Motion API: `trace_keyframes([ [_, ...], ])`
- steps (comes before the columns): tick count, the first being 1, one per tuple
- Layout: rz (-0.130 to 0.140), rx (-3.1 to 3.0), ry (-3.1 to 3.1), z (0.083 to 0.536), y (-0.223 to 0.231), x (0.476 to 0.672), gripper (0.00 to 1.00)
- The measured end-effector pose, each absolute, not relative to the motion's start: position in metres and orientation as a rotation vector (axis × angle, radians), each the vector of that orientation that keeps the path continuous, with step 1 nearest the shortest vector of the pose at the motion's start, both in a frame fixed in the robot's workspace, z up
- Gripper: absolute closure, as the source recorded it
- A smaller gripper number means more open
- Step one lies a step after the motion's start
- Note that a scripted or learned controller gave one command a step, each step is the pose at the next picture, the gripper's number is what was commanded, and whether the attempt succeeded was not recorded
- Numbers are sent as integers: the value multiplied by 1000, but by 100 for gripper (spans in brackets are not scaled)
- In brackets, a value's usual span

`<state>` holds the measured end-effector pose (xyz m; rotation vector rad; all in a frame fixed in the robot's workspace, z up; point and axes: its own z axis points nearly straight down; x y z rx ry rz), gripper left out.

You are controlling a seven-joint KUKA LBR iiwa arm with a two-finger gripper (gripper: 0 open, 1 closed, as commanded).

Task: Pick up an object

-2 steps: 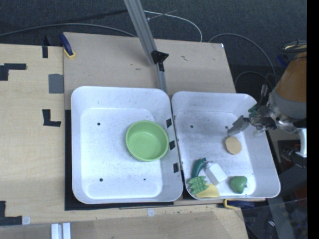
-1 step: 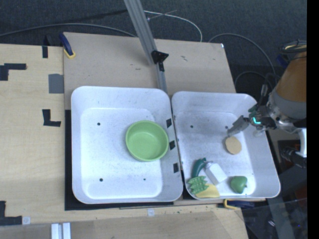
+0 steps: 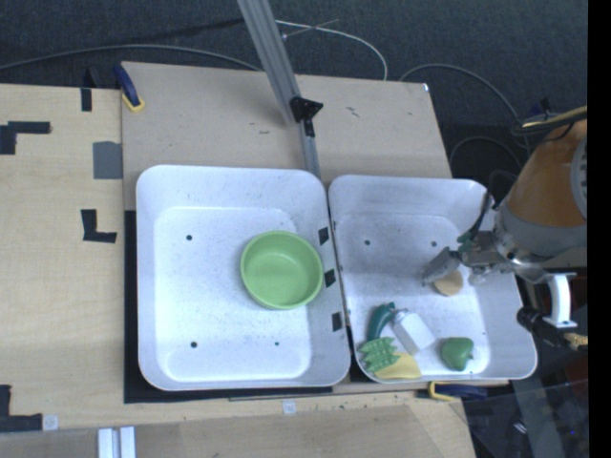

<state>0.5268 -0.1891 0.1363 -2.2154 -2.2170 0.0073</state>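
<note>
My gripper (image 3: pixel 449 266) is low in the right bin (image 3: pixel 401 203), near its right side. Its tip sits directly over a small tan object (image 3: pixel 449 283), which peeks out just below it. I cannot tell whether they touch. Toward the bin's front edge lie a dark green piece (image 3: pixel 381 319), a white block (image 3: pixel 413 333), a light green ridged item (image 3: pixel 379 356) on a yellow piece (image 3: pixel 407 369), and a green lump (image 3: pixel 457 353).
A green bowl (image 3: pixel 281 270) stands in the left bin (image 3: pixel 181 208), near the wall it shares with the right bin. A grey pole (image 3: pixel 272 46) slants across the bench behind the bins. The arm's orange band (image 3: pixel 549 184) overhangs the right bin's right rim.
</note>
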Motion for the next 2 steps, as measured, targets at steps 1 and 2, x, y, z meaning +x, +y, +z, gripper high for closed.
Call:
trace_keyframes([
  [1, 2, -2221, -2224, 88, -189, 527, 0],
  [2, 2, -2219, -2223, 99, -188, 527, 100],
])
